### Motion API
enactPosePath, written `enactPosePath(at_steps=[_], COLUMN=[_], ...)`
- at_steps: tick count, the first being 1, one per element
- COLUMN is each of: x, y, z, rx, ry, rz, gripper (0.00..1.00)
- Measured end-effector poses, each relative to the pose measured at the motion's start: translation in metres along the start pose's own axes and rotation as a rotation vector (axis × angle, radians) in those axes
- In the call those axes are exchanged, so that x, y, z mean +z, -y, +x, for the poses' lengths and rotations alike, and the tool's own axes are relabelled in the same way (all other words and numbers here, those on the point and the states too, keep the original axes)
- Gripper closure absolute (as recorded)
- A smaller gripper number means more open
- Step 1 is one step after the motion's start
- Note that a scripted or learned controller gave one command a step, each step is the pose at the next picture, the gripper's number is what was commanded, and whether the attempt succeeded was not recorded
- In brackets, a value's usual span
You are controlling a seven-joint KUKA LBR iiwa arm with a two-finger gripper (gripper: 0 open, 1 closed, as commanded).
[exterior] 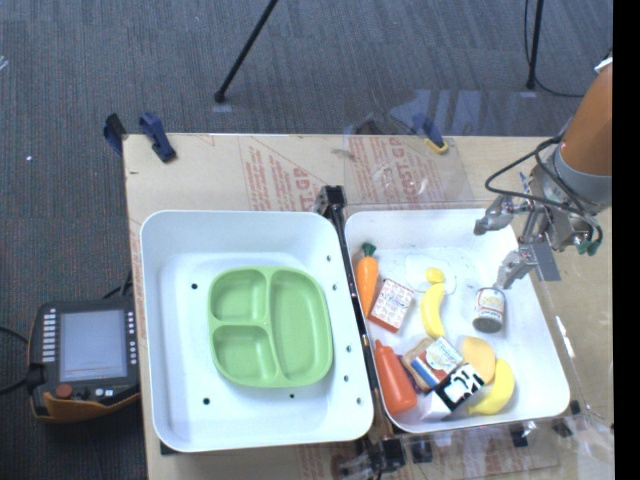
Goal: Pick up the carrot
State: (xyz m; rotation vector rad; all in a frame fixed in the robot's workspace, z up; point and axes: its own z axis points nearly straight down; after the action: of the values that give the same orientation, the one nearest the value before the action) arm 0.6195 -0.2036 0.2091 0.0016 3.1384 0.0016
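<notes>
Since the work lies entirely in the right bin (555, 368), the left bin (160, 268) with its green divided plate (270, 325) can be left alone. Just right of the wall where the two bins meet, the carrot (367, 280) lies lengthwise against that left wall of the right bin, its green top toward the far side and its tip pointing near. Beside it on the right sits a small red-and-white box (391, 305), close enough that it may be touching. Nearer along the same wall is an orange-red bottle (395, 379), easily mistaken for the carrot, so the aim should be the far one with the green top. Further right are a banana (432, 310) and a small can (489, 310). At the far right the gripper (527, 258) hangs above the bin, beyond the can, well apart from the carrot; whether its jaws are apart or together I cannot tell. A good approach would cross over the can and banana, come down on the carrot's middle, and close across its width, minding the bin wall on one side and the box on the other.
</notes>
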Motion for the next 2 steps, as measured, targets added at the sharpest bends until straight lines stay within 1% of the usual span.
enactPosePath(at_steps=[1, 2], x=[0.123, 0.017], y=[-0.075, -0.140], z=[-0.008, -0.022], rx=[0.200, 0.427], ry=[-0.005, 0.009], rz=[-0.003, -0.002], gripper=[0.00, 0.00])
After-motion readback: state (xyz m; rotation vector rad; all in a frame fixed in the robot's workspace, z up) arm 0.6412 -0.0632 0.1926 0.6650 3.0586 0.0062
